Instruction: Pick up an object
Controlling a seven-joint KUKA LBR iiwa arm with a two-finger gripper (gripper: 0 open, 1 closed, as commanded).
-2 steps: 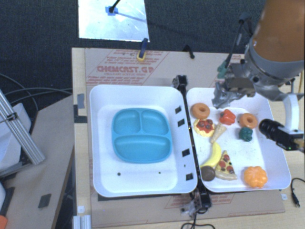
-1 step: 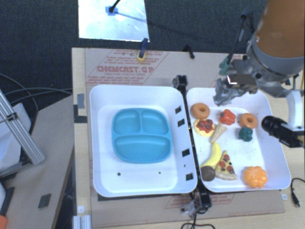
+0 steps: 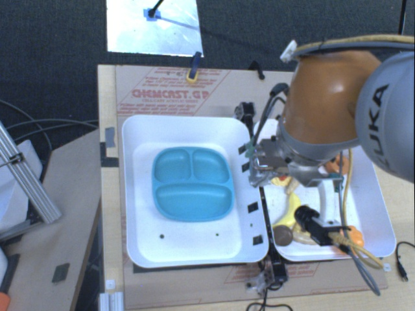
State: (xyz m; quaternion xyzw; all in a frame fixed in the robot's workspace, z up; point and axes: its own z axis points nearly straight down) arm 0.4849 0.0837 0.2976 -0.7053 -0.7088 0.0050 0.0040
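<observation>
You have the arm (image 3: 327, 99) reaching in from the right, and its wide orange band hangs over the far left part of the right bin (image 3: 373, 196). The pincer (image 3: 293, 177) sits under that band, low over the bin's left side. The wrist covers it from above, so you cannot tell whether it is spread or pressed together, and you can see nothing held in it.

The things you could pick are all in the right bin. A yellow piece (image 3: 291, 204) lies tilted just near of the pincer. Near of that, a tan rounded lump (image 3: 283, 236) rests against the bin's near left corner. An orange-and-yellow thing (image 3: 354, 238) lies by the near wall, to the right of the lump. Another orange thing (image 3: 340, 166) peeks out from under the wrist on the far side, and most of it is hidden.

In the left bin (image 3: 139, 241), a blue divided plate (image 3: 192, 184) lies flat around the middle, well apart from the pincer. Both bins rest on a cardboard sheet (image 3: 172, 91) with red print on your desk (image 3: 78, 173).
</observation>
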